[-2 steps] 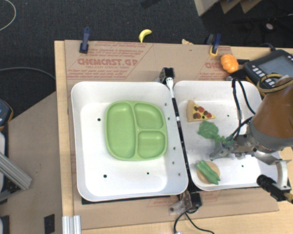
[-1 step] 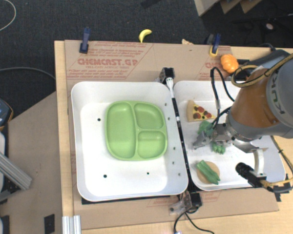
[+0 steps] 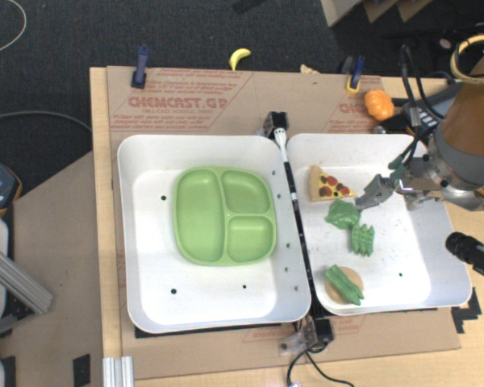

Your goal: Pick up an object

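Two white bins sit side by side on the bench. The left bin (image 3: 137, 240) holds a green divided plate (image 3: 224, 215) lying flat at its middle. The right bin (image 3: 436, 289) holds four small things: a pizza slice (image 3: 328, 185) at its far left, a green leafy piece (image 3: 342, 214) just near of that, a ridged green piece (image 3: 362, 239) beside it to the right, and a tan disc with a green piece on top (image 3: 343, 284) at the near left. The arm (image 3: 468, 135) reaches in from the right; its gripper (image 3: 374, 193) hangs over the right bin, between the pizza slice and the leafy piece, just beside both. Whether it is released or clenched I cannot tell, and nothing visibly sits in its grasp. Beyond the bins, an orange (image 3: 378, 104) and a banana (image 3: 239, 57) lie on the bench.
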